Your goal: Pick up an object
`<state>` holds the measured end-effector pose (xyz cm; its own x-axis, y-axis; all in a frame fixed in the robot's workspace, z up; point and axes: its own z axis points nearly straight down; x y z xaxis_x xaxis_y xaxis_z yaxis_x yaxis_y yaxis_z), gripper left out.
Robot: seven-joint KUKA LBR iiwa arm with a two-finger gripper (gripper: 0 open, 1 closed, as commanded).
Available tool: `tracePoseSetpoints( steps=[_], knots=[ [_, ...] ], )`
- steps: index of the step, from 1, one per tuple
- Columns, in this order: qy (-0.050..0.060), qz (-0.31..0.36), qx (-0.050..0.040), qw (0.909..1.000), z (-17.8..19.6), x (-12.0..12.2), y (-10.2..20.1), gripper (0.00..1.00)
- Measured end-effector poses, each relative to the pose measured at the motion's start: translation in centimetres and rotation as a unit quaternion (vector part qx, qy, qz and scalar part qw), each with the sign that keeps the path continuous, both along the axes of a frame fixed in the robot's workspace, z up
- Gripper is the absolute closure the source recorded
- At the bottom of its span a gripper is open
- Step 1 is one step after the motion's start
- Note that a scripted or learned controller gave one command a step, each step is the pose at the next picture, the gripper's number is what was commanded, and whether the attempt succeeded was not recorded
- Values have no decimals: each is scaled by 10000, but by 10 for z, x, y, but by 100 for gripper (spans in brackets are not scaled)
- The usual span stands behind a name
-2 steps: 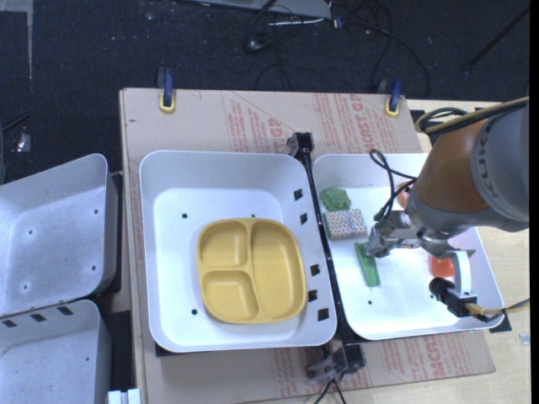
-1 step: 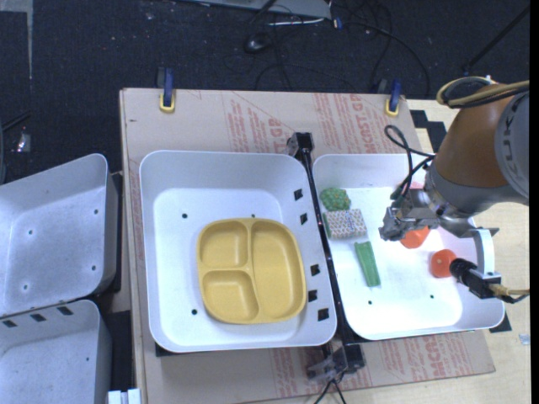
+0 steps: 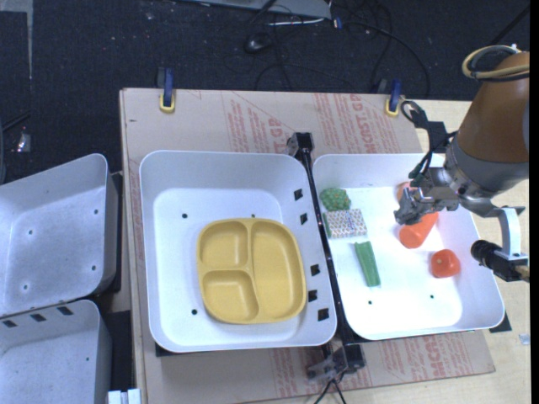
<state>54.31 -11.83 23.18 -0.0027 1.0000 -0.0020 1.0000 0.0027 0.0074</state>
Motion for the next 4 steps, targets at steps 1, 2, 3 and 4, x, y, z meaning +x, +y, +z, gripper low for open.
tracePoseSetpoints(
  steps=[1,2,3,4],
  knots=[
    [22,-1,4,10000,16,1,0,100],
    [51,22,20,10000,4,-9,54,100],
    [36,27,21,10000,13,-10,109,100],
    [37,28,20,10000,19,-13,163,100]
  ],
)
